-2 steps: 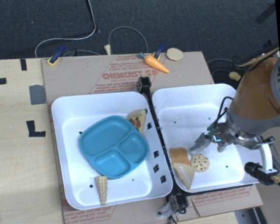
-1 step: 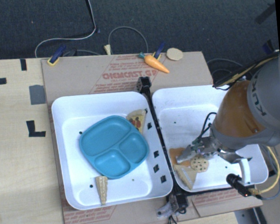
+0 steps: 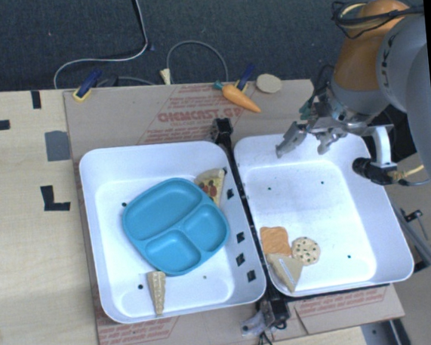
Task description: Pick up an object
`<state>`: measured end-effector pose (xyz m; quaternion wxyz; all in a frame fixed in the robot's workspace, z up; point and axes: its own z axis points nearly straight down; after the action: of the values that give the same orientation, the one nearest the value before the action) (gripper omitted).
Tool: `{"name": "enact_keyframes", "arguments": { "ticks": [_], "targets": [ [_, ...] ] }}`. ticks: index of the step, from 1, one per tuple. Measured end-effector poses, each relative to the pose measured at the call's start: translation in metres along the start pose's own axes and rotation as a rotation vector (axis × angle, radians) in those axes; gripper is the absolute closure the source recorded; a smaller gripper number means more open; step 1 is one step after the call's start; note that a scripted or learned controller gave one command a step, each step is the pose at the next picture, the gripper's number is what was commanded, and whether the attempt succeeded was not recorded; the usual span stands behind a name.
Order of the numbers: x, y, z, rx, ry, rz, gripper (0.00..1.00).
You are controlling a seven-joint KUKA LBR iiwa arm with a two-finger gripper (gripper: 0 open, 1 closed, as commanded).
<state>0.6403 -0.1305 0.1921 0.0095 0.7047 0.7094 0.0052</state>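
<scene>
Two white bins sit side by side on a cardboard sheet [image 3: 119, 116] laid over the wooden bench [image 3: 25, 247]. The left bin [image 3: 98, 217] holds a blue divided plate [image 3: 175, 225], lying flat near the bin's centre and turned at a slant. A pizza-slice toy [image 3: 213, 183] lies at the plate's upper right edge, touching or just overlapping it; hard to tell which. A pale cone-shaped piece [image 3: 158, 291] lies near the bin's front wall, below the plate and apart from it. Behind the bins, on the cardboard, an orange carrot toy [image 3: 239, 98] lies tilted, with a round tan disc [image 3: 269, 84] just beside it to the right. Cables loop on the dark floor beyond. The right bin [image 3: 354, 192] has three small items grouped in its front left corner: an orange-tan square slice [image 3: 274, 239], a chocolate-chip cookie [image 3: 305, 250] just right of it, and a pale wedge [image 3: 287, 273] below both, close against the bin's left wall. The gripper [image 3: 306, 142] hangs over the back edge of the right bin, well apart from those three items. Its two fingers are spread wide, tips angled down toward the bin floor, with nothing between them. The grey arm with its orange band [image 3: 363, 47] comes in from the upper right.
</scene>
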Motion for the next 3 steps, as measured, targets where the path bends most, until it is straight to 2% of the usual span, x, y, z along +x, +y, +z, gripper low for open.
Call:
{"name": "enact_keyframes", "arguments": {
  "ticks": [1, 2, 3],
  "targets": [
    [0.038, -0.076, 0.065, 0.033, 0.009, 0.006, 0.0],
    [0.078, 0.03, 0.004, 0.01, 0.005, -0.001, 0.0],
    [0.079, -0.032, 0.007, 0.026, 0.006, 0.007, 0.0]
  ]
}}
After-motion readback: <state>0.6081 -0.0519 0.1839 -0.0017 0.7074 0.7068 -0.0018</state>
